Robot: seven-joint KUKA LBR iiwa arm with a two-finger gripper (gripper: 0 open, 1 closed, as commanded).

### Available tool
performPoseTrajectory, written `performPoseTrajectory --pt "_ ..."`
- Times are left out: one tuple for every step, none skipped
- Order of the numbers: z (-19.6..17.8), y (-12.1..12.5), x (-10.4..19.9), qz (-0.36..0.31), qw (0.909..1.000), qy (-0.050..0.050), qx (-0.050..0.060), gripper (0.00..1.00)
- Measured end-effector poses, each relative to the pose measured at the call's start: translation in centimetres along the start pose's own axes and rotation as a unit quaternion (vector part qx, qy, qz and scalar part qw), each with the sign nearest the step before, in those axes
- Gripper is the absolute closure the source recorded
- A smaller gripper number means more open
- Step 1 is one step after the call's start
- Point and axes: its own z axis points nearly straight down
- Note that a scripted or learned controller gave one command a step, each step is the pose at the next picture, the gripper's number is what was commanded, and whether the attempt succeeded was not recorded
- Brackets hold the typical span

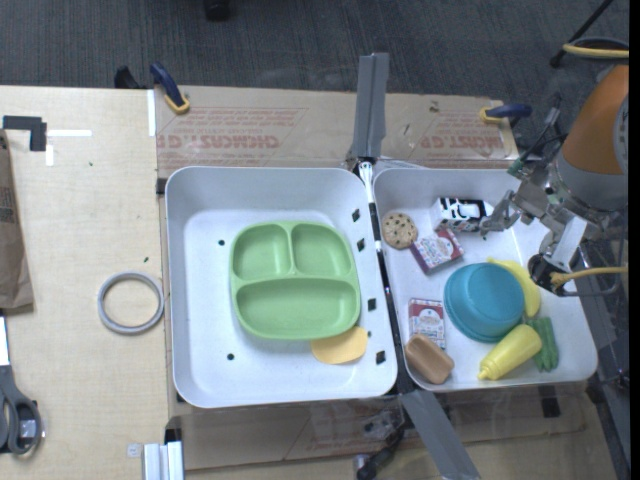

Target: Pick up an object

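Nearest the camera in the right white plastic bin point(575, 368) lie a brown bread-roll toy point(429, 359) and a yellow corn cob toy point(509, 352), its long axis running from near-left to far-right. Beyond them sits the round blue bowl point(484, 300), then a small pink packet point(436, 251) and a black-and-white cow toy point(461, 209) at the far side. The gripper point(497, 218) hovers just right of the cow, so that toy is the likeliest pick; whether its jaws are open I cannot tell.

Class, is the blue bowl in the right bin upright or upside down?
Upside down: the blue bowl shows a rounded, closed top with no visible hollow, resting in the right bin.
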Motion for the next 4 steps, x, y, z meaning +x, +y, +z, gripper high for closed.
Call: performPoseTrajectory --pt "5.2 -3.7 -3.9 -0.189 0.982 0.002 -0.006 0.0" --pt "6.2 -4.6 -0.6 -0.395 0.9182 -0.003 -0.026 0.0" --pt "3.8 -3.5 -1.9 -0.364 0.9313 0.0 -0.002 0.0" --pt "6.3 -2.4 1.3 -0.331 0.9435 0.003 -0.018 0.0"
